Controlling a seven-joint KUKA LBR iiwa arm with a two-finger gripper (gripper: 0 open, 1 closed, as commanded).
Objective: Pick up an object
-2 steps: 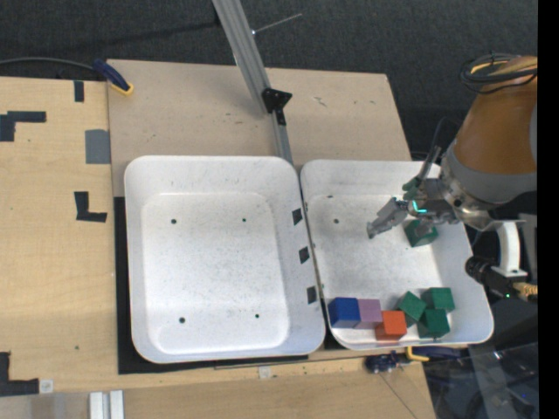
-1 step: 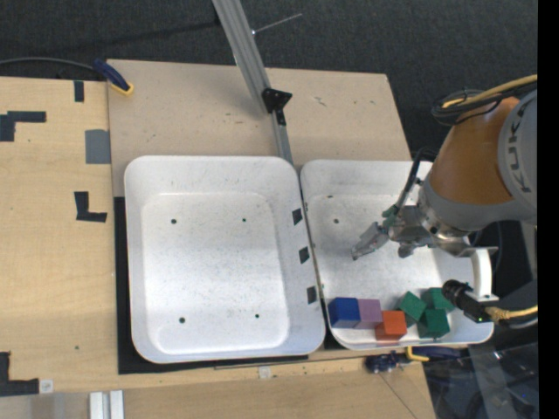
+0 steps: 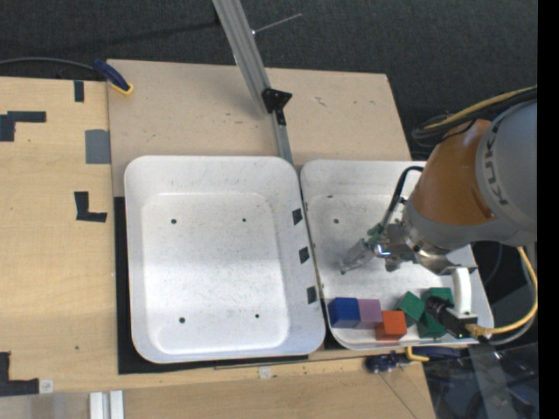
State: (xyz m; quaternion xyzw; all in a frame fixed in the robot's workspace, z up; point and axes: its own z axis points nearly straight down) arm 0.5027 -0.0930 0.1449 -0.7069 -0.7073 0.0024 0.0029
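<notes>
My gripper (image 3: 372, 261) hangs over the middle of the right bin (image 3: 349, 175), its two grey fingers (image 3: 353, 258) spread apart, open, with nothing between them. Along the bin's front edge lie a blue cube (image 3: 344, 311), a purple block (image 3: 370, 311), an orange block (image 3: 393, 323) and green blocks (image 3: 413, 305). The blocks sit below and to the right of the gripper, apart from it. The arm's orange band (image 3: 450, 182) and grey wrist cover the bin's right side.
The left bin (image 3: 210, 260) stands beside the right one, their rims touching. A grey metal pole (image 3: 249, 46) slants down to the bins' shared back corner. Cables (image 3: 515, 312) run along the bench's right edge.
</notes>
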